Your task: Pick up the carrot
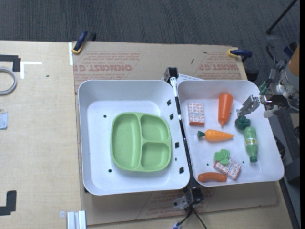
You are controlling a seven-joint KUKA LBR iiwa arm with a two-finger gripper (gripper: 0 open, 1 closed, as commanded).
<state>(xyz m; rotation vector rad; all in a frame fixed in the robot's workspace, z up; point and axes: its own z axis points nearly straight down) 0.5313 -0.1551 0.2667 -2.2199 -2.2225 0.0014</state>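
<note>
Carrot (pixel 218 136) lay at the middle of the right bin (pixel 272 171), leaf end pointing left, untouched. Gripper (pixel 249 106) hovered toward the bin's upper right, near the green bottle (pixel 250 144); I could not tell its state. Approach step: next, move left and down over the carrot

We were looking at a robotics lab or test bench, not a home. Two shallow white bins (pixel 128 87) sat side by side at the frame's centre on a cardboard sheet (pixel 114 63) clamped to a pale wooden bench (pixel 33 142). Black tape marks (pixel 10 61) lay at the upper left of the frame, and grey office carpet (pixel 143 11) ran along the top.
</note>
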